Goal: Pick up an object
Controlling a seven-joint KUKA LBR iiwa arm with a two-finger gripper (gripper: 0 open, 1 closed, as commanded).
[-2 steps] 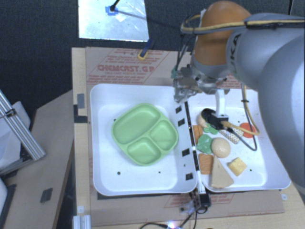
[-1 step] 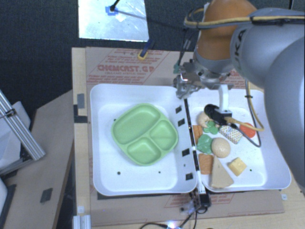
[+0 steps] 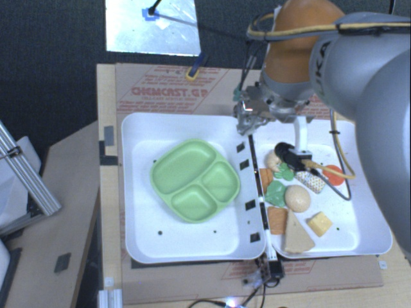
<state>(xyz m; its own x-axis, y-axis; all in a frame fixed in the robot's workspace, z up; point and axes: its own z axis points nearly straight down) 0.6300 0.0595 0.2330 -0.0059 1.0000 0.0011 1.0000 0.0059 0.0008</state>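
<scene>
Tan wedge (image 3: 297,235) | right bin (image 3: 359,226) | tip toward far wall | long axis near-far

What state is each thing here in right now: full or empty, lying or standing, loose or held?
Green tray: lying flat, right side up in the left bin, compartments empty.
Left bin: holds the tray.
Right bin: holds a cluster of small food-like things.
Tan wedge: lying flat, loose.
Yellow block: on the bin floor, loose.
Gripper: over the far end of the wall between bins.
</scene>
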